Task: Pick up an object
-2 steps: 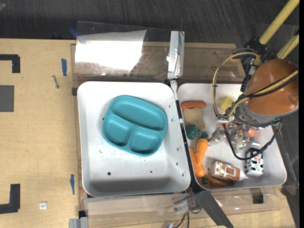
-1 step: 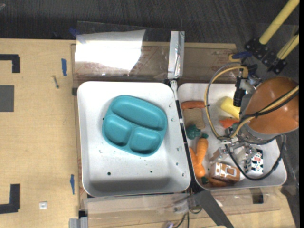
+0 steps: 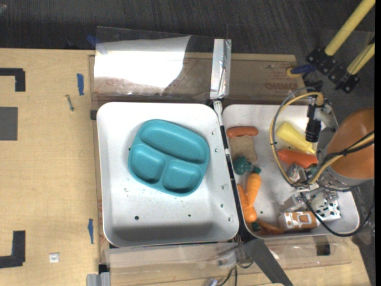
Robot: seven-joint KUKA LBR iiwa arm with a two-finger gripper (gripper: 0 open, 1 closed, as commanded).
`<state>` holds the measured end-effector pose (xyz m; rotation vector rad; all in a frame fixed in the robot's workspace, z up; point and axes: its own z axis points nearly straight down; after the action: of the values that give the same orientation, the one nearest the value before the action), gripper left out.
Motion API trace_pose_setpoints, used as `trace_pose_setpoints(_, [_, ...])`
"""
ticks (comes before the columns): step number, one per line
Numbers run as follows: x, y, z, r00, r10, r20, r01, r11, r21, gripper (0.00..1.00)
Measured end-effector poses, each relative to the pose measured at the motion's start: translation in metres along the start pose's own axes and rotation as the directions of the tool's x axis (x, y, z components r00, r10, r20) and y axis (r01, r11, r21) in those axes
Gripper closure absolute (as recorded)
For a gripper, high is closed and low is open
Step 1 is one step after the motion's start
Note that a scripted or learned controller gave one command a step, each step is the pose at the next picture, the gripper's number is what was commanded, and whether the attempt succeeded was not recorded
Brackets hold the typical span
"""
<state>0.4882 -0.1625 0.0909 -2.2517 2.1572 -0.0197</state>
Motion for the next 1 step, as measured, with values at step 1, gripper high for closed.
trace_pose_setpoints(1, [0.0132,-0.0028,-0.0012,0.978,-0.206,0.016,0.206,0.978,0.011,0.00])
